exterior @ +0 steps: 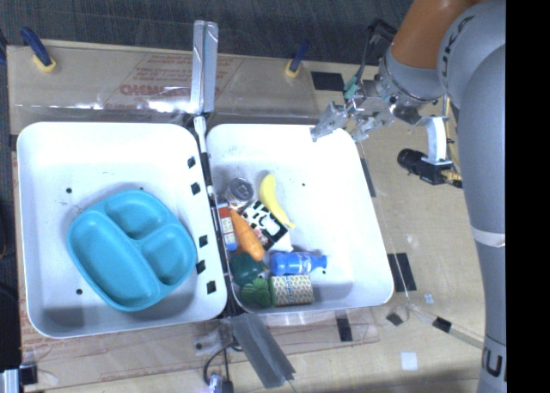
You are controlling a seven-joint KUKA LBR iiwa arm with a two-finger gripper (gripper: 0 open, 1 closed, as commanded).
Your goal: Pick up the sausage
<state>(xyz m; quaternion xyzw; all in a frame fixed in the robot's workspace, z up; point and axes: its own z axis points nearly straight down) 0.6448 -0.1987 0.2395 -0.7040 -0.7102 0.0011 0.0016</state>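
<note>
From above, the right bin (pixel 361 211) serves as the landmark. The sausage (pixel 247 236) lies in its left half, close to the wall it shares with the left bin (pixel 34 211). It is an orange-brown stick running slantwise, its upper end near a small red and white packet (pixel 227 226) and its lower end touching a dark green lump (pixel 249 269). A black and white card (pixel 263 220) lies just to its right, with a banana (pixel 275 200) beyond that, and a blue bottle (pixel 295 262) and a patterned can (pixel 292 289) sit toward the bin's near edge. A round metal tin (pixel 241 188) rests above the pile.

The gripper (pixel 337 122) hangs over the far rim of the right bin, well apart from the sausage, with nothing between its fingers; whether they are spread or closed I cannot tell at this size.

The left bin holds a blue divided plate (pixel 131 249).

The sausage looks light, probably a toy, smooth and rounded, so it may slip or roll. The best hold seems to be across its middle, squeezing the narrow width, where neighbours crowd it least; the ends are hemmed in.
</note>
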